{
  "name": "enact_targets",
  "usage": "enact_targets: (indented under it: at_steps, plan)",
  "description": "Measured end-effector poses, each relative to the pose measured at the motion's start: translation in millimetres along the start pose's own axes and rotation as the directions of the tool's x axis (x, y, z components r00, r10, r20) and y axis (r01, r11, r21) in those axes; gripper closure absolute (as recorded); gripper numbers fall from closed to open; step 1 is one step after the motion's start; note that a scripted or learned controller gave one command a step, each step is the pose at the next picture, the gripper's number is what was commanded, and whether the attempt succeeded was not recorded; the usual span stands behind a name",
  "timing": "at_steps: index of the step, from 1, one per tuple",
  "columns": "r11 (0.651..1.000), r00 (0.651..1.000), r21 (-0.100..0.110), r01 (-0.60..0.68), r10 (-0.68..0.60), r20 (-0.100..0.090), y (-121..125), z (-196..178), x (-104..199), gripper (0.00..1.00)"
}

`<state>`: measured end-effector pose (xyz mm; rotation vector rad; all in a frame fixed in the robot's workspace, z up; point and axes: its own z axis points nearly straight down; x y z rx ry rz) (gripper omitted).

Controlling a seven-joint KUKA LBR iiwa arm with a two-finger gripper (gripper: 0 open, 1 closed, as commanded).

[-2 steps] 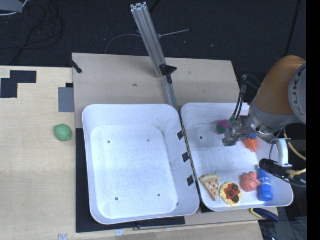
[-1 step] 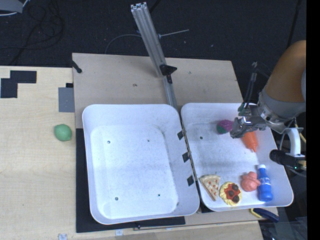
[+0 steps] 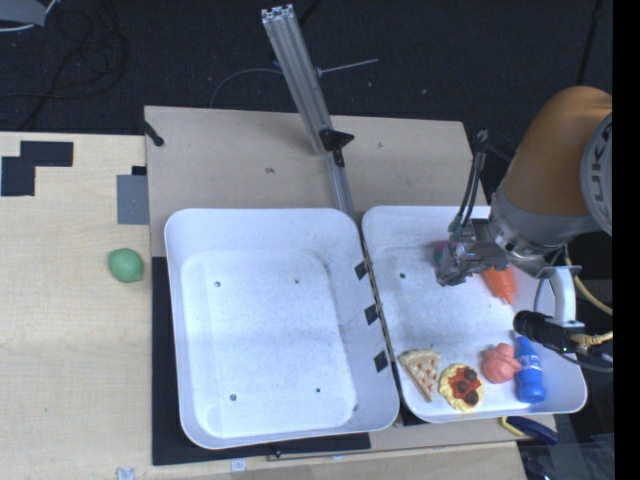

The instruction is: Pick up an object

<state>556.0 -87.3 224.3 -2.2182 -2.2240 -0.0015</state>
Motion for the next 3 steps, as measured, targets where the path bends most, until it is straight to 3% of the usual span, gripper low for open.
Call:
enact_targets:
  at_steps: [1, 3]
  plan:
    - [1.000, 1.000, 0.002, 0.000, 0.000, 0.000, -7, 9, 52, 1.00]
    - [1.000, 1.000, 0.000, 0.001, -0.001, 0.000, -27, -13, 155, 1.00]
